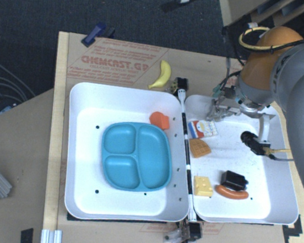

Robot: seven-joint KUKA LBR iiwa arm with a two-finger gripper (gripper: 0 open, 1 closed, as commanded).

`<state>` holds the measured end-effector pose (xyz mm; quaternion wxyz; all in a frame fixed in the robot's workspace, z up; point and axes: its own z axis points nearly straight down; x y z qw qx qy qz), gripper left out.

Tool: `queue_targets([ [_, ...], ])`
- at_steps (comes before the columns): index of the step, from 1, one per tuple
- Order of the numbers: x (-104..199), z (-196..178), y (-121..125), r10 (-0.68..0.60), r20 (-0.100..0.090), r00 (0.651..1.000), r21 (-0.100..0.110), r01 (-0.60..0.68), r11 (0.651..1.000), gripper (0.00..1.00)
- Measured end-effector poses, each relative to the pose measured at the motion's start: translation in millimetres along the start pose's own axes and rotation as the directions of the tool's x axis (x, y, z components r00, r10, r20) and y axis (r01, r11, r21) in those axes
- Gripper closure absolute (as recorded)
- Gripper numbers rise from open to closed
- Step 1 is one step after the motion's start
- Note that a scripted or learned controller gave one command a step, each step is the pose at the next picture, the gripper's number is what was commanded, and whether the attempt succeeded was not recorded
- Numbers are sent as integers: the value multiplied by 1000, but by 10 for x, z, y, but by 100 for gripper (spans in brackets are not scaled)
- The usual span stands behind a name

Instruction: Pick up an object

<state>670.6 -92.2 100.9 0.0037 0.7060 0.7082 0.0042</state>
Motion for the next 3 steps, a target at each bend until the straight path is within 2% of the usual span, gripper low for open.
queue_targets([
  [1,1,3,-2,0,0,1000,1,0,1000,0],
  [3,8,111,-11,2,1,1000,2,-2,1000,0],
])
